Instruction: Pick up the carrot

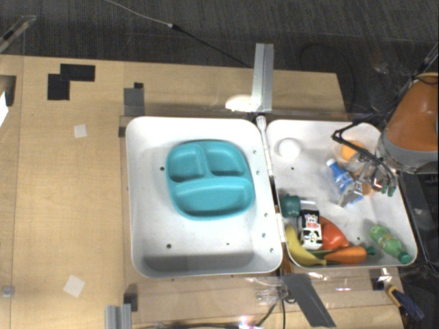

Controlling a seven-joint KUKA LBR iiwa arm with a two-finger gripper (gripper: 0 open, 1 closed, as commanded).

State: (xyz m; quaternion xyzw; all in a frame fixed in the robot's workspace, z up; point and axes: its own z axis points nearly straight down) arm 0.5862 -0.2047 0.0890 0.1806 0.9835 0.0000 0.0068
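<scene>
The orange carrot (346, 255) lies along the near wall of the right bin (302, 132), beside a yellow banana (300, 248) and a red vegetable (333, 235). My gripper (361, 181) hangs over the right-hand middle of that bin, well behind the carrot and apart from it. Right beside the gripper is a blue object (339, 174); whether the two touch cannot be made out. The grey arm with its orange band (415, 118) comes in from the right.
A teal divided plate (209, 178) sits in the left bin (147, 238). The right bin also holds a black-and-white toy (311, 229), a small teal object (291, 204), a green bottle (389, 244) and an orange piece (350, 152) at the back.
</scene>
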